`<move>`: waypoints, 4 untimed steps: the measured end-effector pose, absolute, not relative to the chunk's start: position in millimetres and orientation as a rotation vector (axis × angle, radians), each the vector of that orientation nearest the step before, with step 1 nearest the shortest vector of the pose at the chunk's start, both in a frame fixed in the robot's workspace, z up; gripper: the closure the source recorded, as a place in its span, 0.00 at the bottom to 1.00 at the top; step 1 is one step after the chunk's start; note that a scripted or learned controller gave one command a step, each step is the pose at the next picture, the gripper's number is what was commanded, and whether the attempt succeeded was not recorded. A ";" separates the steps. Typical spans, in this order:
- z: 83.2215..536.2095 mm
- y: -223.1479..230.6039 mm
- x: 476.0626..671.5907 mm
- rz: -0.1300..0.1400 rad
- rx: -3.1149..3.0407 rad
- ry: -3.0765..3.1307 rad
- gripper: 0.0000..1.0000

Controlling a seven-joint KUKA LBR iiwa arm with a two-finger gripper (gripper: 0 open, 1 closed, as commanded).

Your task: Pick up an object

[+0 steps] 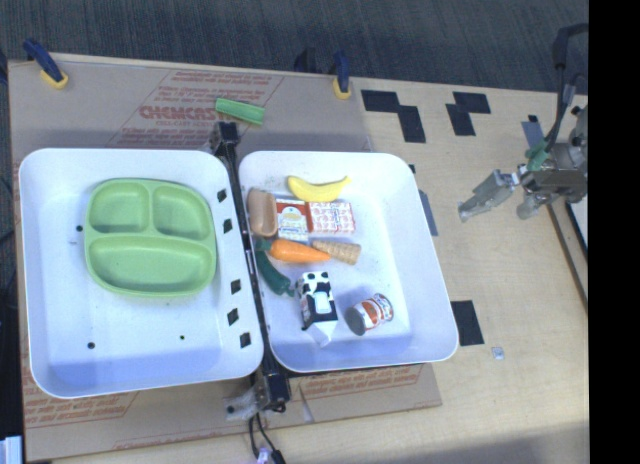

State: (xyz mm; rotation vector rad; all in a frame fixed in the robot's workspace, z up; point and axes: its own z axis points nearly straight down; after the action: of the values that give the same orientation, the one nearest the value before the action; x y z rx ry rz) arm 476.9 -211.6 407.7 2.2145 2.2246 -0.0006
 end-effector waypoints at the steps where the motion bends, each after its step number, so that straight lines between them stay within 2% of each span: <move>1: 480.9 -211.6 477.3 0.003 2.210 2.222 0.00; 2: 368.1 -173.0 476.5 -0.002 2.216 2.229 0.00; 3: 458.1 -206.9 477.2 0.001 2.212 2.222 0.00; 4: 385.0 -197.3 476.7 -0.003 2.216 2.228 0.00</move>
State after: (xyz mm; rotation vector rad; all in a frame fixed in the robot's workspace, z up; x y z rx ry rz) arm 476.7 -197.3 385.0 2.2162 2.2282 -0.0026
